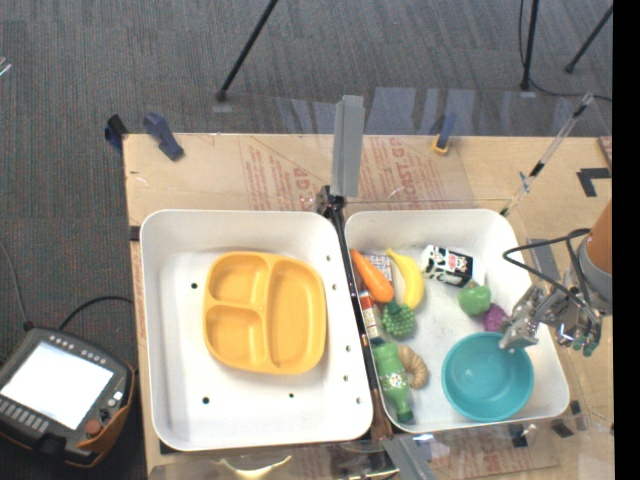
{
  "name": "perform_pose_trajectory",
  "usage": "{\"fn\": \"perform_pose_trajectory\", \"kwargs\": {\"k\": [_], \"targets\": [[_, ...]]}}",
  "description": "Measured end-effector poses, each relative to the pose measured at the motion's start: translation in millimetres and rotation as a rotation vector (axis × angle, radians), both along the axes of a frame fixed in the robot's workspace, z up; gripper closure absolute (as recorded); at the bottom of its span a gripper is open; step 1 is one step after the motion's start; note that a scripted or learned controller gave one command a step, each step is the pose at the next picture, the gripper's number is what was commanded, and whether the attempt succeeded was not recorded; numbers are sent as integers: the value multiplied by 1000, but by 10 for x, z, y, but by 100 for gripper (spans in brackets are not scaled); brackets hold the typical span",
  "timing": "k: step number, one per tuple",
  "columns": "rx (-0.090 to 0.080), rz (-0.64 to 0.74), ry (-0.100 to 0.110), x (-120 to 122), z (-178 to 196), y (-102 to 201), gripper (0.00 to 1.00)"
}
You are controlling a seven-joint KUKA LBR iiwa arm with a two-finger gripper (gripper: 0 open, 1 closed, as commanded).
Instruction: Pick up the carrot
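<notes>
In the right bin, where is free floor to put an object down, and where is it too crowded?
In the right bin, bare floor lies between the banana, teal bowl and green apple. The left wall is crowded: carrot, green bottle.

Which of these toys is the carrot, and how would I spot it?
Look in the right-hand white bin, along its left wall near the top. The carrot lies there at a slant, just left of the yellow banana. It is the one orange, tapered piece among them.

Grey ribbed carpet point(130, 48); tripod legs point(250, 38); plywood bench point(250, 168).
</notes>
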State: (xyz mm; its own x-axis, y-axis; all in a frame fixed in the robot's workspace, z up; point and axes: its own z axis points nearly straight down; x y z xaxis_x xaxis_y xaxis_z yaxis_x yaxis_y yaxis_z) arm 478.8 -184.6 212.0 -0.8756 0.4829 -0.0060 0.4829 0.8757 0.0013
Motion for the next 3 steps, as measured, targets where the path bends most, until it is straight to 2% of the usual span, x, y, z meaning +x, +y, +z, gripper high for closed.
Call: {"fn": "perform_pose_trajectory", "kwargs": {"k": [1,2,3], "targets": [[-2,47,-5,92,1885,-184,100],[6,296,11,-20,316,-63,100],[-5,350,-4,-5,1770,-276,100]]}}
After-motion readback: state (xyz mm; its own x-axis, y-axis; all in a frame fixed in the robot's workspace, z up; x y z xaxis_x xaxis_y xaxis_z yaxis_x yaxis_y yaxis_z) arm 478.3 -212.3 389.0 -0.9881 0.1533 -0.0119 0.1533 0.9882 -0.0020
